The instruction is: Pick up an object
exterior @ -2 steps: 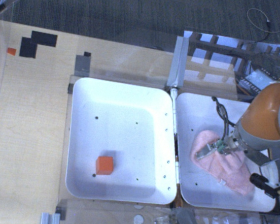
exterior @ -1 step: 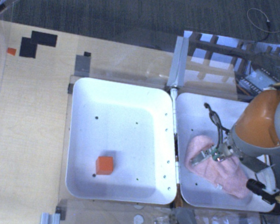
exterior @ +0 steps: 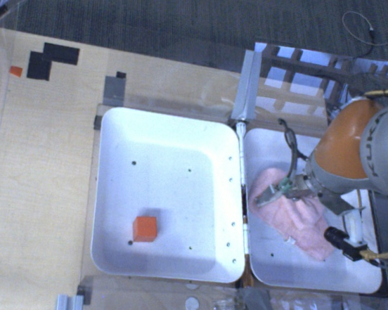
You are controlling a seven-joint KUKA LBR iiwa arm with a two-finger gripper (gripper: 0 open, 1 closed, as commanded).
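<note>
Pale wooden bench, two shallow white bins (exterior: 103, 195). Whether the gripper (exterior: 278, 190) is clenched I cannot tell — it sits low on the crumpled pink cloth (exterior: 299, 221) in the right bin. Pinch a raised fold, lift straight. Small orange block (exterior: 145, 229) lies left — well apart.

2 white bins (exterior: 106, 175) on a wooden bench (exterior: 34, 186)
</note>
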